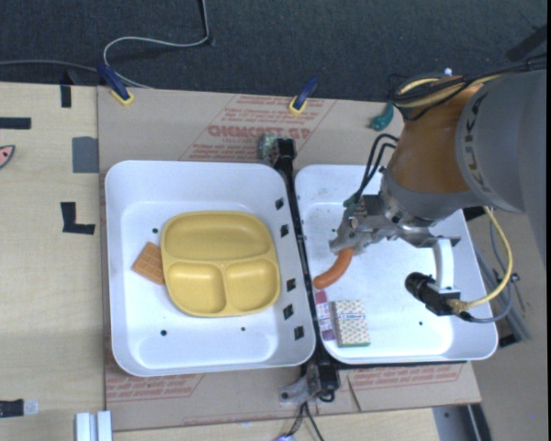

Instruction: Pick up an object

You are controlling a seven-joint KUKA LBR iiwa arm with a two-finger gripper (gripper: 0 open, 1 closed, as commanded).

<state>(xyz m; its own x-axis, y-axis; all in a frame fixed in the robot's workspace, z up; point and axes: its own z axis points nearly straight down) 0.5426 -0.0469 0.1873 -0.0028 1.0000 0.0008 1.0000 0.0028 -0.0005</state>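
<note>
**End effector low in the right bin, at the carrot's upper tip**

End effector (351, 237) of mine sits low in the right bin (459, 333), its tip just at the upper end of an orange carrot-shaped toy (334, 269). Whether it is spread or pressed together I cannot tell from this angle, nor whether it actually grips the toy.

From largest to smallest: the counter (37, 274) is covered with brown cardboard and carries two shallow white bins side by side. My grey arm (510, 136), with its orange band (432, 145), reaches in from the right over the right bin. The left bin (133, 329) holds a yellow divided plate (220, 263), lying flat near its middle, with a tan cracker-like piece (149, 263) tucked partly under the plate's left edge.

In the right bin, the carrot toy lies at a slant near the left wall, close to the divider between the bins. Just below it, near the front left corner, lies a small patterned box (346, 322).
</note>
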